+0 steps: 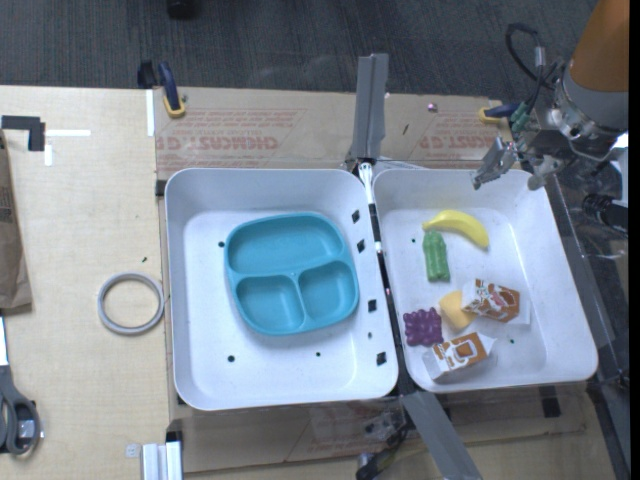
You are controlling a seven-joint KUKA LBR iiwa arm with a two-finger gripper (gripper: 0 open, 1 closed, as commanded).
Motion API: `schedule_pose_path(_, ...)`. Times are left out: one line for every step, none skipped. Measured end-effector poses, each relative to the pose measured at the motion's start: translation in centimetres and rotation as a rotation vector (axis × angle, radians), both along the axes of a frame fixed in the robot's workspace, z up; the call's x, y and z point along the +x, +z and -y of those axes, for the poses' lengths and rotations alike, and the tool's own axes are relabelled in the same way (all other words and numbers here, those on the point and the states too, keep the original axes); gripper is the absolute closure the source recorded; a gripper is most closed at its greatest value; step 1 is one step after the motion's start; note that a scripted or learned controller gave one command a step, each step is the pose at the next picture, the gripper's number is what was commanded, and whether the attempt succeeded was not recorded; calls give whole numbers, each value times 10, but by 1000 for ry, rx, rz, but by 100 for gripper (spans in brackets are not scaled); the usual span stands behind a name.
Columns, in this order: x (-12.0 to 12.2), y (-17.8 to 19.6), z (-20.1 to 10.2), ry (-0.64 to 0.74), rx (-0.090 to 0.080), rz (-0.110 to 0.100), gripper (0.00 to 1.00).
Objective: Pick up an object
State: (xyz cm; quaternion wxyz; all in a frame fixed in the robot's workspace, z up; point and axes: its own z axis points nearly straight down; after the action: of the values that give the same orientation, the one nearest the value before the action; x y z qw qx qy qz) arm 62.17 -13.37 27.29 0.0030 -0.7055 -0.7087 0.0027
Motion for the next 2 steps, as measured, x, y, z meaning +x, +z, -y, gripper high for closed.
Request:
schedule_pose_path(2,4,0,4,1,-8,100)
schedule_pose_path(2,4,0,4,1,-8,0)
